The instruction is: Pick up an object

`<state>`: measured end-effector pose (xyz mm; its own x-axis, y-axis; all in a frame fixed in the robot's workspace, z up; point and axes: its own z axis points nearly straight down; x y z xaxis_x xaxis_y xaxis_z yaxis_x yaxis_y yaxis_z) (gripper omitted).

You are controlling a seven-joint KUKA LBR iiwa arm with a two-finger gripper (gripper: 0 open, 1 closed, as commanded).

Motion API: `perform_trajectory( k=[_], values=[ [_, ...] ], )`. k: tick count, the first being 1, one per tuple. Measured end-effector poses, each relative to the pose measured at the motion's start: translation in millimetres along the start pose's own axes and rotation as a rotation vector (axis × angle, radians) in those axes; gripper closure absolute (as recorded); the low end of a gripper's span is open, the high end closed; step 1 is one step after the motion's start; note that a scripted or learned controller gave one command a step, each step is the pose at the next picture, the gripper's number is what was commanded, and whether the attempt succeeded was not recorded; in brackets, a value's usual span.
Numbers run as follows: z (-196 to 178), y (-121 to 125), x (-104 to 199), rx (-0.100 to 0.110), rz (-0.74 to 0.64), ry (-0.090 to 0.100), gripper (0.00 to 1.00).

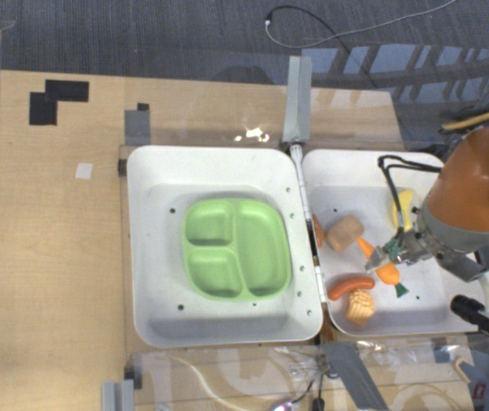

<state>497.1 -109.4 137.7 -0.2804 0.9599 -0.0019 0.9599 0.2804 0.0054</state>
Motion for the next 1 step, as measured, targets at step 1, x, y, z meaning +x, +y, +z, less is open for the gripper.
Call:
perform_trajectory(
  k=[1],
  values=[
    [-47.8, 29.5, 30.9, -0.001, -0.120, 0.000, 1.00]
  ],
)
